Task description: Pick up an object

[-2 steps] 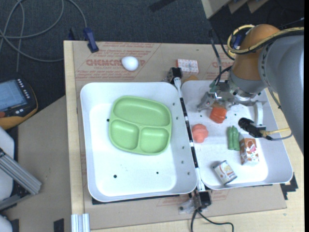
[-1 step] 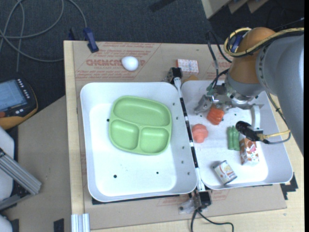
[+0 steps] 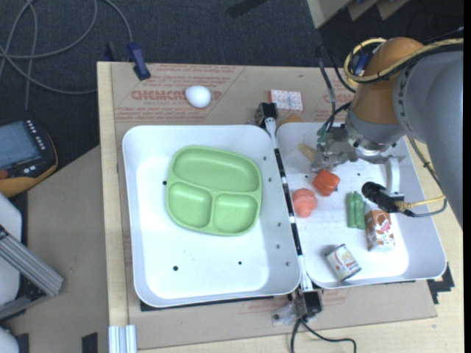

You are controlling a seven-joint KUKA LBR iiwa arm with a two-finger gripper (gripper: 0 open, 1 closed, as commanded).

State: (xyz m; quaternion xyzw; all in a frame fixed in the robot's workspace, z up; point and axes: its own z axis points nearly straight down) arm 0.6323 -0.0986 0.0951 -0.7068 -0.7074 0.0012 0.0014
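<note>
bright even overhead light, soft focus, faint shadows

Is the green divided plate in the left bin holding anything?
Empty. All three compartments of the green divided plate show bare green, in the left bin.

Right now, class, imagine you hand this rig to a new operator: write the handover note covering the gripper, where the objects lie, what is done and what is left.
Gripper: low over the right white bin, just above the orange-red rounded object; its grasp state is not readable from this view.
Right bin also holds a pink rounded object, a green oblong object, a small red-and-white carton and a small grey box.
Left white bin holds a green three-compartment plate.
Done: arm is positioned over the objects.
Left: nothing looks lifted yet; confirm a grasp and raise one object.
</note>
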